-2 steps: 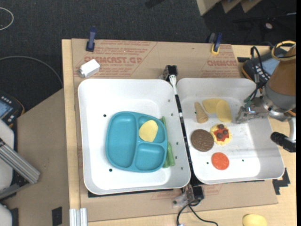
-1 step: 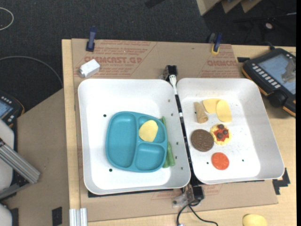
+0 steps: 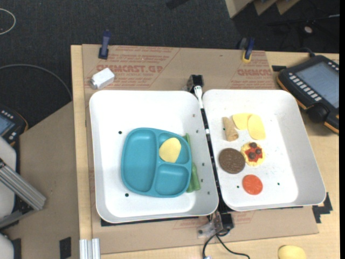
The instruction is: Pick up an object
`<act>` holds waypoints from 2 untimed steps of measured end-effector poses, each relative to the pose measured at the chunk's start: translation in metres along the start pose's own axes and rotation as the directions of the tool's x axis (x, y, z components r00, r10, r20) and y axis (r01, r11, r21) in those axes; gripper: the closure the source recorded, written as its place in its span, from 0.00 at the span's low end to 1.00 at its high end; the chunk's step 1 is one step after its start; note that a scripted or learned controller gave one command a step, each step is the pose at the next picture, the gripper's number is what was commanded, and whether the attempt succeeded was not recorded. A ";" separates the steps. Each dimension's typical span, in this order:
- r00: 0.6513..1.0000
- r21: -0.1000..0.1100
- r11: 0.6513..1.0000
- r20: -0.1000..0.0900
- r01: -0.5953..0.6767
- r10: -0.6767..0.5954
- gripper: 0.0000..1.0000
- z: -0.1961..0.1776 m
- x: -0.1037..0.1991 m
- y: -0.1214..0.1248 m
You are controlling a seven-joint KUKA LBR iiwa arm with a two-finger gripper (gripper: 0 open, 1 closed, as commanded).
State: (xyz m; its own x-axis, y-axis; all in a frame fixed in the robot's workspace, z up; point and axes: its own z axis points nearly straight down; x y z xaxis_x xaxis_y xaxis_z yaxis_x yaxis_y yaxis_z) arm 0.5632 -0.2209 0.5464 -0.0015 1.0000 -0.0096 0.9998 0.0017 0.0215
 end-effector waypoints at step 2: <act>1.000 0.002 1.000 -0.001 -0.001 0.001 1.00 0.000 -0.004 -0.039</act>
